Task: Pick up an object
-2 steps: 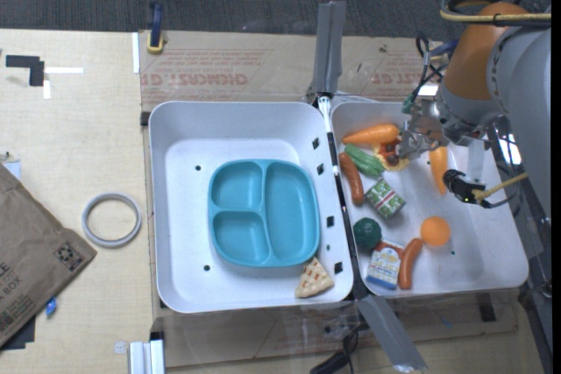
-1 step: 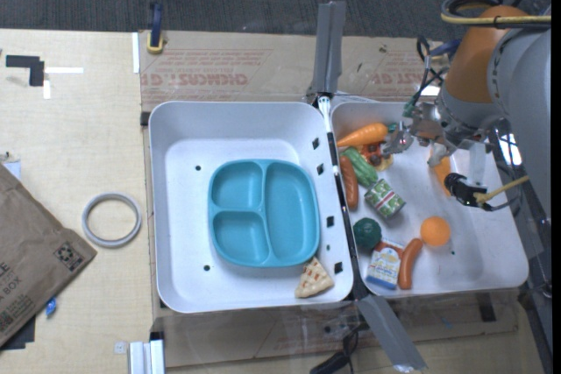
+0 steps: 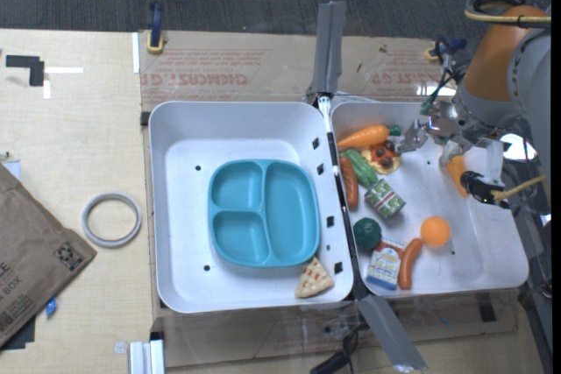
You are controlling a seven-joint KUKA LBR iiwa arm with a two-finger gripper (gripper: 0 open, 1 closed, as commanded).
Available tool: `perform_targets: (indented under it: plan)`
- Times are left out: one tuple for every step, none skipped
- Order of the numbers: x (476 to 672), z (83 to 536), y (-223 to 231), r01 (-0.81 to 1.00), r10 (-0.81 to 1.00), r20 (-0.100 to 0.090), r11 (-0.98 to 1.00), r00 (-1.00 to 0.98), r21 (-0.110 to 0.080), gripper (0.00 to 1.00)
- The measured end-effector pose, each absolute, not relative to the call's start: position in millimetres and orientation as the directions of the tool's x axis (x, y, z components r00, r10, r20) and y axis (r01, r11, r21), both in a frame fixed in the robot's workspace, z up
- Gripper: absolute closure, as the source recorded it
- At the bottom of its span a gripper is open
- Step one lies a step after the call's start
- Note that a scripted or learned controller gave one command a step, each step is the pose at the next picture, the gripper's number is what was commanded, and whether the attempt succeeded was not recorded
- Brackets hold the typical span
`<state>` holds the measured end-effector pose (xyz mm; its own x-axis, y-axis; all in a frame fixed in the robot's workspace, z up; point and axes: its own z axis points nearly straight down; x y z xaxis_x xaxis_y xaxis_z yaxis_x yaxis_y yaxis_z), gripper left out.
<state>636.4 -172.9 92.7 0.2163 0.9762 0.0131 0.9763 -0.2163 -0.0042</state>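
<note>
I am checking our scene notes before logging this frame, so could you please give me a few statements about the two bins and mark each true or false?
1. The blue divided plate lies in the left bin. True.
2. The pizza slice sits in the right bin. False: it lies in the left bin, by the plate's near right corner.
3. The carrot lies near the far left corner of the right bin. True.
4. The orange ball rests on the blue plate. False: it lies on the floor of the right bin.
5. The tape ring lies on the bench left of the bins. True.
</note>
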Motion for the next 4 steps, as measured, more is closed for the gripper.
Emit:
perform_targets:
  plan:
    - [655.1, 136, -192, 0.996, 0.995, 0.014, -0.094, 0.094, -0.007, 0.00]
    - [641.1, 125, -198, 0.999, 0.999, 0.021, 0.034, -0.034, 0.012, 0.00]
    - [661.1, 107, -215, 0.999, 0.999, 0.006, 0.033, -0.033, 0.001, 0.00]
    - [591.8, 92, -211, 0.997, 0.997, 0.009, -0.081, 0.081, -0.002, 0.00]
